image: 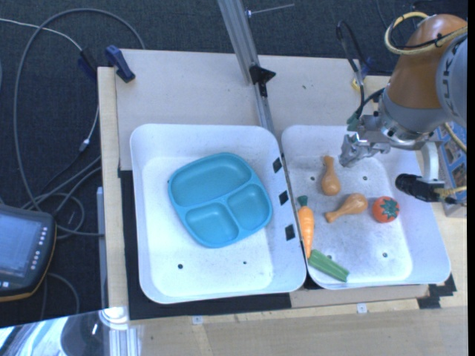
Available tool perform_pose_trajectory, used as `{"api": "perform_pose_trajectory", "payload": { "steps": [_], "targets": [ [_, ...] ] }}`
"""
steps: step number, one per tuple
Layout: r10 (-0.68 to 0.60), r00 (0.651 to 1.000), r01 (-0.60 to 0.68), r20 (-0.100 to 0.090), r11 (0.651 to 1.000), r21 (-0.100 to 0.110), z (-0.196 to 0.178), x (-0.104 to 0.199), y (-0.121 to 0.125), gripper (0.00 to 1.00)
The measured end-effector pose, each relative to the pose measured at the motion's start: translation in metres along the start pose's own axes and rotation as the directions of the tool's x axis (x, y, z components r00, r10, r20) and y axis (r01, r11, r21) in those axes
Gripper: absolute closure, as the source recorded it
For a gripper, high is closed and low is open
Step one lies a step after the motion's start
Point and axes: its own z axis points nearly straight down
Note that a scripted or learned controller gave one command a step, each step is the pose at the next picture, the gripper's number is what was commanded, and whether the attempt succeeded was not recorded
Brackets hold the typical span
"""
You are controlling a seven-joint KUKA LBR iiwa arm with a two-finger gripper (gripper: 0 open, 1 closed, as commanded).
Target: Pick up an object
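Two white bins are seen side by side on the bench. The left bin (148, 199) holds a blue divided plate (220, 198), lying flat near its middle. The right bin (423, 251) holds five toy foods: a drumstick (329, 176) at the far side, a second drumstick (347, 207) just nearer, a tomato (384, 209) to its right, a carrot (305, 228) along the left wall, and a green piece (327, 265) at the near left corner. The gripper (358, 150) is positioned low over the far part of the right bin, just right of the far drumstick, apart from it. Nothing is seen between its fingers; how far they are spread cannot be told.
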Motion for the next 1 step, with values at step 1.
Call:
{"api": "perform_pose_trajectory", "payload": {
  "steps": [1],
  "targets": [
    [-0.001, 1.000, 0.001, 0.000, 1.000, -0.002, -0.0494, 0.0001, 0.0020, 1.00]
  ]
}}
